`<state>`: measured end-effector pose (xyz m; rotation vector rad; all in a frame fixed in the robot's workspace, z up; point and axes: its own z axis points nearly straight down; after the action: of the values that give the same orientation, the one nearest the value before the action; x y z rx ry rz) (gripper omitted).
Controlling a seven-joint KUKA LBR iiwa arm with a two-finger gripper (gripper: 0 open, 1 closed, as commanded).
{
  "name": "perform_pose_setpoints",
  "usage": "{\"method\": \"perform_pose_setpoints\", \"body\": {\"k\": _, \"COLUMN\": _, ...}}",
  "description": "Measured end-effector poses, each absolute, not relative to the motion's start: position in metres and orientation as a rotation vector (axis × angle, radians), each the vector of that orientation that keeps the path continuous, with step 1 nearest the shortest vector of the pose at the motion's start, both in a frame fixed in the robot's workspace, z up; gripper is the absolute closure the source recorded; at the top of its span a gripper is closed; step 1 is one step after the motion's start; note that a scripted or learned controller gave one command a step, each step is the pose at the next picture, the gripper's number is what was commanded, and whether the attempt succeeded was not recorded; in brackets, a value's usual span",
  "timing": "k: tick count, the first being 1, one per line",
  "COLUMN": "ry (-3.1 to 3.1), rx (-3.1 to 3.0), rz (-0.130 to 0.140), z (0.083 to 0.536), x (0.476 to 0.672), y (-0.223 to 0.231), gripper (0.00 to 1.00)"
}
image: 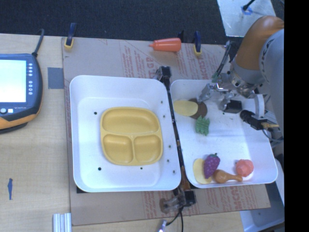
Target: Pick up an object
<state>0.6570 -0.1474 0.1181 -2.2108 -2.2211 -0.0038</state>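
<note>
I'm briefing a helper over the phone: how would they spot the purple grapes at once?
Look in the right-hand white bin, at its near edge. There a small cluster of toy foods lies together; the purple grapes are the dark, bumpy bunch on a pale yellow slice, left of the orange drumstick and the pink lump.

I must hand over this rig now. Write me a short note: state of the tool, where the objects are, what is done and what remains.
Tool: low over the far end of the right bin, holding nothing that shows; open or shut cannot be told.
Right bin: yellow and brown piece close to the tool, green piece beside it; grapes, orange drumstick shape and pink piece at the near end.
Left bin: yellow divided tray.
Orange carrot lies outside the bins.
Done: nothing lifted. Left: grasp and lift one object.
</note>
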Motion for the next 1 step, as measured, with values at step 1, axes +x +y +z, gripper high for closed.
{"method": "perform_pose_setpoints", "body": {"k": 1, "ry": -2.224, "rx": -2.214, "rz": 0.004, "z": 0.1448, "x": 0.5549, "y": -0.0956, "gripper": 0.00}}
